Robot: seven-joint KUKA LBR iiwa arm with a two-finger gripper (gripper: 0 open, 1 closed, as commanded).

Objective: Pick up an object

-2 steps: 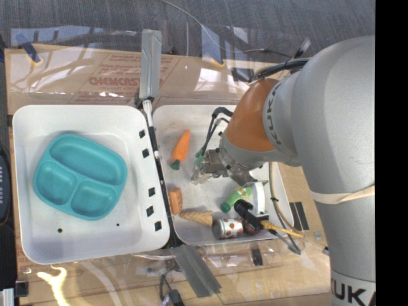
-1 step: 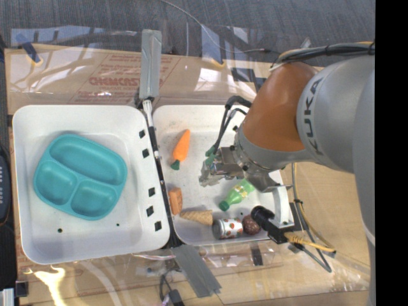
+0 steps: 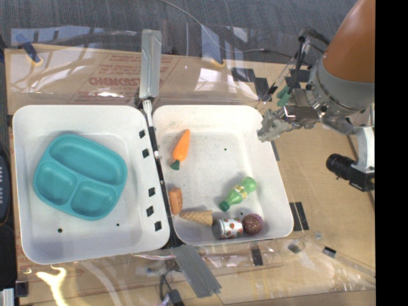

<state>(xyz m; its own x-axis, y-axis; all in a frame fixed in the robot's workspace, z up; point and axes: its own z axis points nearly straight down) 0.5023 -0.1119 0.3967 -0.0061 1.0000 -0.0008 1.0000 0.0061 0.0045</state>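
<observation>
The right bin (image 3: 255, 116) holds an orange carrot (image 3: 181, 147) near its upper left. A green bottle (image 3: 239, 192) lies toward the lower right. Along the bin's front edge lie an orange block (image 3: 175, 200), a tan cone (image 3: 197, 217), a small can (image 3: 228, 227) and a dark red ball (image 3: 252, 223). My gripper (image 3: 273, 126) hangs over the right bin's upper right corner, above and to the right of the green bottle. Nothing shows between its fingers.
The left bin (image 3: 25, 126) holds a teal divided plate (image 3: 80, 175). A grey divider bar (image 3: 150, 62) runs up between the bins. Brown cardboard (image 3: 319, 196) lies to the right of the right bin. The arm's grey and orange wrist (image 3: 350, 50) fills the upper right.
</observation>
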